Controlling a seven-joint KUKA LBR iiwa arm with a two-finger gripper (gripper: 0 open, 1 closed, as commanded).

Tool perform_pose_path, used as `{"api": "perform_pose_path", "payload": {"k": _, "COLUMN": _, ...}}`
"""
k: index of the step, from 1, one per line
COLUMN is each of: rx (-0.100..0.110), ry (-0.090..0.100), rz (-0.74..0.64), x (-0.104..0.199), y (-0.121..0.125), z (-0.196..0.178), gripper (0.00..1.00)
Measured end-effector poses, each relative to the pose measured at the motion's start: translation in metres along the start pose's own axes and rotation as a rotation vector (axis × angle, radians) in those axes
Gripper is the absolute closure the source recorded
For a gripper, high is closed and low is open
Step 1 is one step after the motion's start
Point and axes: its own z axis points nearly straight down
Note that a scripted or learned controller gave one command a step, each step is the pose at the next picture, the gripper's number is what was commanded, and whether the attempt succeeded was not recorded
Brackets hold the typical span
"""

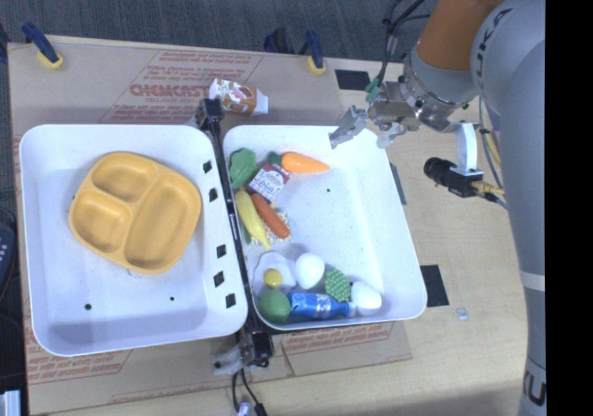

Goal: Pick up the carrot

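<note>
The carrot (305, 163), orange with a small green top, lies near the far edge of the right bin (389, 220), pointing right. My gripper (366, 131) hangs above the bin's far right corner, up and to the right of the carrot and apart from it. Its fingers are open with nothing between them.
The right bin also holds a green vegetable (242, 167), a banana (248, 217), a second orange piece (271, 215), eggs (309, 269), a blue bottle (318, 305) and other toy food. A yellow divided plate (135, 210) sits in the left bin (56, 312). A small carton (237, 96) lies behind the bins.
</note>
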Motion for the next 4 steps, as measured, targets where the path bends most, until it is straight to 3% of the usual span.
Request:
{"api": "perform_pose_path", "payload": {"k": 1, "rx": -0.006, "ry": 0.0, "rz": 0.039, "x": 0.017, "y": 0.027, "z": 0.151, "gripper": 0.0}}
{"api": "perform_pose_path", "payload": {"k": 2, "rx": 0.008, "ry": 0.005, "rz": 0.033, "x": 0.019, "y": 0.025, "z": 0.141, "gripper": 1.0}}
{"api": "perform_pose_path", "payload": {"k": 3, "rx": -0.002, "ry": 0.001, "rz": 0.291, "x": 0.094, "y": 0.005, "z": -0.003, "gripper": 1.0}}
{"api": "perform_pose_path", "payload": {"k": 4, "rx": 0.005, "ry": 0.001, "rz": 0.615, "x": 0.131, "y": -0.067, "z": 0.023, "gripper": 1.0}}
